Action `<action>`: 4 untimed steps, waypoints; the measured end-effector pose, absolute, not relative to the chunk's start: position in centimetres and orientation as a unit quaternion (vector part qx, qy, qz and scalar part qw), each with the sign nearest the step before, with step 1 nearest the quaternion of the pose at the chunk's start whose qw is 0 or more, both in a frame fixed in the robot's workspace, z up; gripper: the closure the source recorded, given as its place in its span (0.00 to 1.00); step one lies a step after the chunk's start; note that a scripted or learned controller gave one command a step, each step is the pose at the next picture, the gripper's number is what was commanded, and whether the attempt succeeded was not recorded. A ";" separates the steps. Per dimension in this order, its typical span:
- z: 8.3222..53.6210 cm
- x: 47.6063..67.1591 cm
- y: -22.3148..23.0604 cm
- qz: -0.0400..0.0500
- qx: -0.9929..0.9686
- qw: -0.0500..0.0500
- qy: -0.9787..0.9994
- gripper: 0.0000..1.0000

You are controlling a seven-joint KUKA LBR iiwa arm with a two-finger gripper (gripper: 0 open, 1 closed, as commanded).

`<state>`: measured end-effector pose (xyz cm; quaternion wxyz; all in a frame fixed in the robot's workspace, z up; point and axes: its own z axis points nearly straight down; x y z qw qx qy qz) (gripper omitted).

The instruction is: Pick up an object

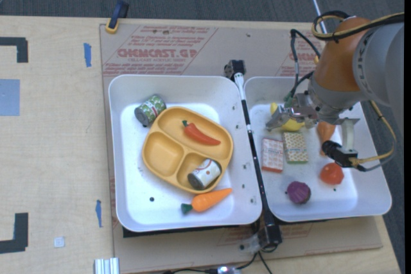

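– Hovering w/ the gripper (290,113) low over the rt bin (379,202), toward its far-left part. I'm not getting a clean look at the tool: can't tell if it's released or clenched, the wrist is blocking it.

– What are you taking as the target?

– I'm guessing the yellow object (293,126), lying right beside the tool, just above two small boxes (295,147). Touching it or not, can't tell.

– How are you wanting this step done?

– I'm aiming for a straight drop, centring on the yellow piece, staying off the boxes and the bin's left wall, and closing only once seated. Then I'm lifting slow and checking sth is actually riding up.

– Any fallback?

– I'm eyeing the purple object (298,192) and the red round one (332,174), sitting apart nearer the front w/ more room, I'm judging.
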<state>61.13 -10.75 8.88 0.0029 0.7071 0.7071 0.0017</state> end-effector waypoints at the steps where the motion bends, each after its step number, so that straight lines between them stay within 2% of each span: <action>1: 8.6 58.1 -9.3 0.000 0.707 0.000 0.707 0.00; 2: 9.6 58.2 -9.4 0.002 0.708 0.002 0.707 1.00; 3: 18.5 53.8 -2.5 0.001 0.706 0.000 0.708 1.00; 4: 18.5 55.8 4.0 0.000 0.707 0.000 0.708 1.00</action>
